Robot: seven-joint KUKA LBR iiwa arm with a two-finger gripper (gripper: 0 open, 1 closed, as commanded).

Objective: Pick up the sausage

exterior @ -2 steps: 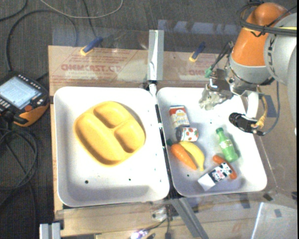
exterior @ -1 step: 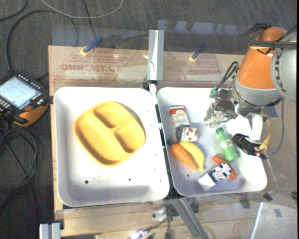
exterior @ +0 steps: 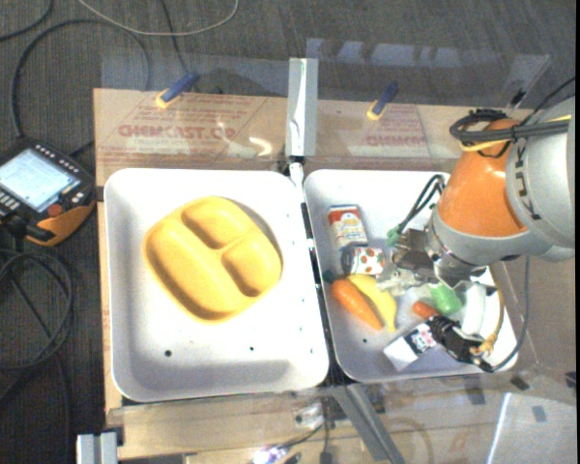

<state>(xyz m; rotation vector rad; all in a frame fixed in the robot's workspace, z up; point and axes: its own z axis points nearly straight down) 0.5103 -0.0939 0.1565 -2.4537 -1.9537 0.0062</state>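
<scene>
Looking down at a slant on a bench, the nearest edge shows metal framing, and behind it two shallow white bins sit side by side.

Near the front edge of the right bin lies a small white carton with dark print, close to the front right corner. Just behind it, toward the bin's left wall, an orange carrot lies at a slant, touching a yellow banana-like piece. A small orange-red piece peeks out beside a green item; this may be the sausage, but too little shows to be sure. The gripper hangs over this cluster in the middle of the right bin, under the arm's orange band; whether it is released or clenched cannot be told. A small spotted white cup stands just left of it, and a red and white can lies farther back, near the bin's far left corner.

The left bin carries a yellow divided plate with three compartments, lying tilted around its middle.

Beyond both bins, a brown cardboard sheet covers the far edge of the bench. Off the bench to the left, a control pendant with a lit screen rests on dark carpet among black cables.
</scene>
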